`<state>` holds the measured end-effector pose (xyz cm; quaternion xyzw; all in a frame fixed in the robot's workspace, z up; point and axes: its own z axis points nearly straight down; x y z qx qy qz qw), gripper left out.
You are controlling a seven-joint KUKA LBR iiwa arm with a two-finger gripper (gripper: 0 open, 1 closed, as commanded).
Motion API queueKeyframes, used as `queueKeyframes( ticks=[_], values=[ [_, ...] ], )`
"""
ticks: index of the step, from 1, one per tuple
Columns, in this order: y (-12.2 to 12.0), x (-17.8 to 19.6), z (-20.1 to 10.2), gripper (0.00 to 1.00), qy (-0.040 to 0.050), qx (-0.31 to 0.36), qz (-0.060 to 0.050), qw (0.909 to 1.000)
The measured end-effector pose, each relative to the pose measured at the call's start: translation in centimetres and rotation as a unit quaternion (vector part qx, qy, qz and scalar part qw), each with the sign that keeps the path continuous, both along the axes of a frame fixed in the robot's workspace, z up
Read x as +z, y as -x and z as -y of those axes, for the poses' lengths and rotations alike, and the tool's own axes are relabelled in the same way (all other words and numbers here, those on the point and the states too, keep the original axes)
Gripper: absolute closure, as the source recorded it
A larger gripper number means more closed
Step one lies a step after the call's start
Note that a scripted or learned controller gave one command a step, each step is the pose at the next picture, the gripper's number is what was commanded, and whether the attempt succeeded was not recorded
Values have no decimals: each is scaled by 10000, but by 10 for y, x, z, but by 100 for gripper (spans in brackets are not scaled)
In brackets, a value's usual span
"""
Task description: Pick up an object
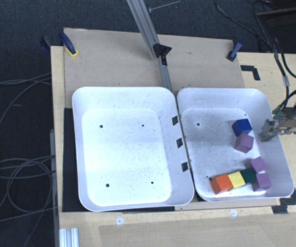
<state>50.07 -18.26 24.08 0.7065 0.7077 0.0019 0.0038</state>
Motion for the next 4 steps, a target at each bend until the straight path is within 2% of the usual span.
queueKeyframes(
  ticks=[1, 3, 4],
  values=[
    [-10, -7, -60, 100, -30, 28, -38, 10000],
    [-27, -19, -176, 100, -30, 27, -53, 10000],
    [-25, -23, -236, 100, -28, 31, -55, 10000]
  ],
)
